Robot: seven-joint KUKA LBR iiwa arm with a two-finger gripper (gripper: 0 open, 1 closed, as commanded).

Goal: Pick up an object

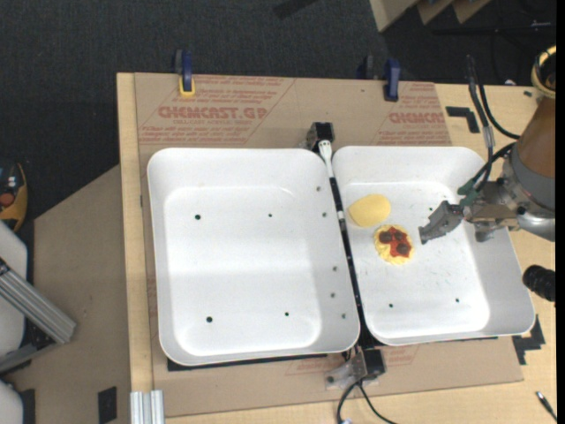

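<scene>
Two small objects lie in the right bin (pixel 441 312): a plain yellow oval piece (pixel 369 208) and, just below and to its right, a yellow piece topped with red and dark blotches (pixel 394 243). My gripper (pixel 436 224) reaches in from the right and hangs over the bin, its dark tip just right of the red-topped piece and slightly above it in the view. Nothing shows between its fingers. The arm's orange band sits at the right edge.
The left bin (pixel 247 263) sits beside the right one, with a black divider clip between them. Both rest on a brown board clamped at the back by blue clamps (pixel 184 64). Cables run by the arm at the right.
</scene>
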